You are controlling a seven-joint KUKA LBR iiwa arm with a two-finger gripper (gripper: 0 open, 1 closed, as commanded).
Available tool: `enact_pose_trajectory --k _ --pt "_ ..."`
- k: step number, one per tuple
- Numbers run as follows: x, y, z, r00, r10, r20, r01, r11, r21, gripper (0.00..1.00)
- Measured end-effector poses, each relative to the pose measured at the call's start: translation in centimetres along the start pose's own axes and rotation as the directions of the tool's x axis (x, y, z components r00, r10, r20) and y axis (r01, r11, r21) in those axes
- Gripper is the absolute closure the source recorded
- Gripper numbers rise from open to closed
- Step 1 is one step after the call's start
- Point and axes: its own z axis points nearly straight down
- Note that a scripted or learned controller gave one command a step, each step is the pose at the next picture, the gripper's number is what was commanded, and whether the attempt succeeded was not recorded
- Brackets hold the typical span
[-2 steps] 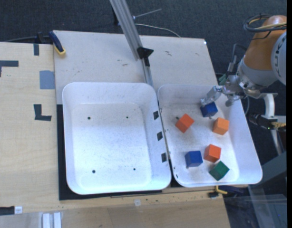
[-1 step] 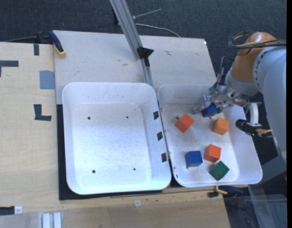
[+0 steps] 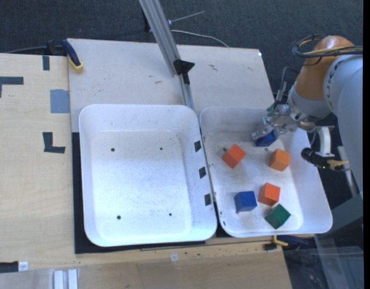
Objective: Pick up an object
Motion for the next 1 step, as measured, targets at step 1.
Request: enact_pose_trajectory --k 1 --pt "7.75 -4.29 -14.07 1.000 -0.002 -0.002 0.002 1.000 -0.008 1.00"
